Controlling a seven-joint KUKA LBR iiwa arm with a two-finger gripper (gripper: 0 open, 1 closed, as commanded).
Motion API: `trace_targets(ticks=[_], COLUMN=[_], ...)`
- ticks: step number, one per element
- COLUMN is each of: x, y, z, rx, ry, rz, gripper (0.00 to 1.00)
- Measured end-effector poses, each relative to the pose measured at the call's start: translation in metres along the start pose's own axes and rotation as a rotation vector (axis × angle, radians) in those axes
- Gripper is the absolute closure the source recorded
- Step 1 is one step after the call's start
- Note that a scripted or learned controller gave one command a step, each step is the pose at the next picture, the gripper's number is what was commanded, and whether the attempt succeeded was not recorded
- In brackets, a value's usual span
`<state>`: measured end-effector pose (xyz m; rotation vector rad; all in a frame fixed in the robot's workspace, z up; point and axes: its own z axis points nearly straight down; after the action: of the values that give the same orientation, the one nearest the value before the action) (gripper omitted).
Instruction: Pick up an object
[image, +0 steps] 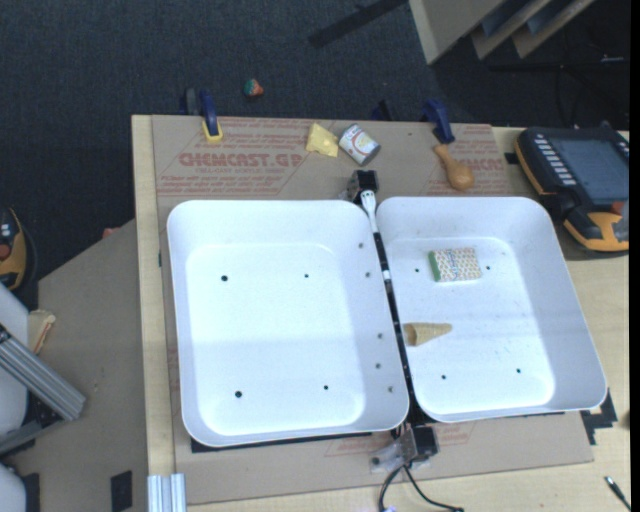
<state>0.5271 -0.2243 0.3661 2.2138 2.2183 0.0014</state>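
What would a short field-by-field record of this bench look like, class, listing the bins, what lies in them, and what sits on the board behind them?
left bin: white, shallow, dark dots on its floor
right bin: white, shallow, touching the left bin along the middle
green-and-white block: in the right bin, toward the back
tan wedge: in the right bin, near its left wall
yellow piece: on the board behind the bins
small box: beside the yellow piece
brown wooden piece: on the board, behind the right bin
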Motion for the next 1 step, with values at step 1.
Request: trace_targets(ticks=[1], x=[-0.0016], y=[-0.0346], z=[-0.1808], rx=[-0.016], ry=[-0.005], rz=[0.002], gripper=[1.0])
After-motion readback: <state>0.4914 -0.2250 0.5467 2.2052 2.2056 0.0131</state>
